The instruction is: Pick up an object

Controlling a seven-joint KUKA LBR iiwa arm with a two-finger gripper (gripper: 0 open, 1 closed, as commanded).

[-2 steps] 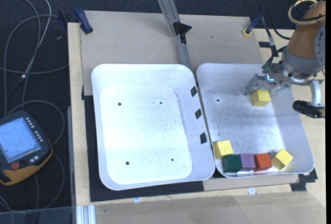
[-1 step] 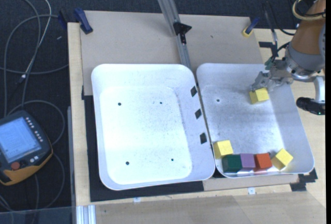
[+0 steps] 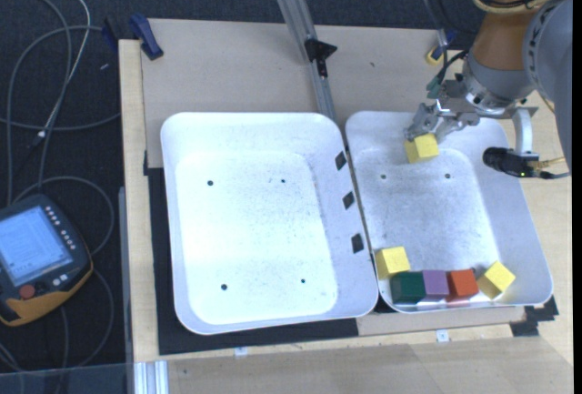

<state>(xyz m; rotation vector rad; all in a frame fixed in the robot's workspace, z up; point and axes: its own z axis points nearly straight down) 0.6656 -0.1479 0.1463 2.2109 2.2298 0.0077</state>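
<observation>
Arm [image 3: 527, 28]: reached in over the right bin [image 3: 523, 228]. Gripper [image 3: 427, 130]: stood above that bin's far edge, jaws narrowly parted, pinching a yellow cube [image 3: 421, 148] at its top. Cube: hung tilted just below the fingertips, no long axis evident.

Bright, even overhead light; the white bins [image 3: 264, 219] left of the tool [image 3: 427, 130] nearly wash out, shadows faint, picture slightly soft and grainy.
</observation>
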